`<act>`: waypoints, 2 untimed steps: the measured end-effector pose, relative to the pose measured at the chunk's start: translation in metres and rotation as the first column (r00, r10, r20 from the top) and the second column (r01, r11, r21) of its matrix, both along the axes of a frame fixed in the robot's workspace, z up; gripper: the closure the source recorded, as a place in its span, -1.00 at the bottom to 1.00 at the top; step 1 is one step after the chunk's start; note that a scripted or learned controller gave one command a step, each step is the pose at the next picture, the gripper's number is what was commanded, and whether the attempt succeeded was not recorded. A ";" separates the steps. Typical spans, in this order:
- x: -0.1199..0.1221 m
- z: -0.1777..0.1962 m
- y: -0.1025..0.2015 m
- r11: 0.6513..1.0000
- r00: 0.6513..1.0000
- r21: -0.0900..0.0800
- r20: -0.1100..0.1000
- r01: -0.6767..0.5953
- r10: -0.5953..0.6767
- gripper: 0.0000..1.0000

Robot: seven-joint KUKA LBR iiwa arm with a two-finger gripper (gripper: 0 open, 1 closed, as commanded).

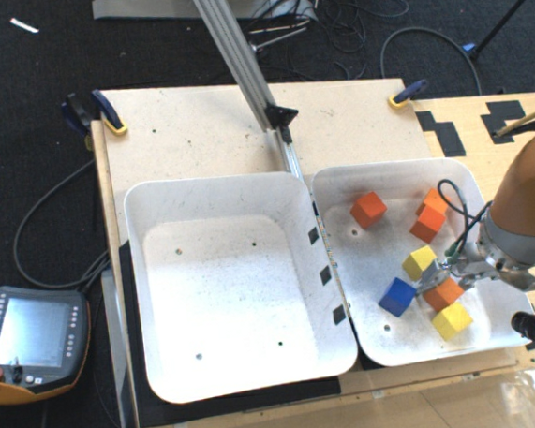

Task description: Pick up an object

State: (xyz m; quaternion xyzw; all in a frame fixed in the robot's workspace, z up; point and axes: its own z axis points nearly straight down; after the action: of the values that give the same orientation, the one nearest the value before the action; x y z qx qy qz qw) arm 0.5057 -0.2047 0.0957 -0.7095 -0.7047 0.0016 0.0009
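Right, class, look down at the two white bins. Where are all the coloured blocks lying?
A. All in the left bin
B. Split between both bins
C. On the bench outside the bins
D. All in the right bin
D: the orange block, the blue block and the yellow blocks all lie inside the right bin, below the gripper.

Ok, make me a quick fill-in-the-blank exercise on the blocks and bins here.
1. All the blocks lie in the ___ bin.
2. The lone block near that bin's far left, the orange block, is coloured ___.
3. The blue block is the only block coloured ___.
4. The gripper reaches in from the ___.

Missing words: right, orange, blue, right.
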 end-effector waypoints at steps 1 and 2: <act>-0.016 0.000 0.041 1.000 1.000 0.002 0.003 -0.010 0.010 -1.00; -0.015 0.010 0.039 1.000 1.000 0.001 0.006 -0.006 0.006 1.00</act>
State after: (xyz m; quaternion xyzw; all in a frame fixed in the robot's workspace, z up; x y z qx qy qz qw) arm 0.4905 -0.1652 0.1053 -0.7074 -0.7068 -0.0008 -0.0008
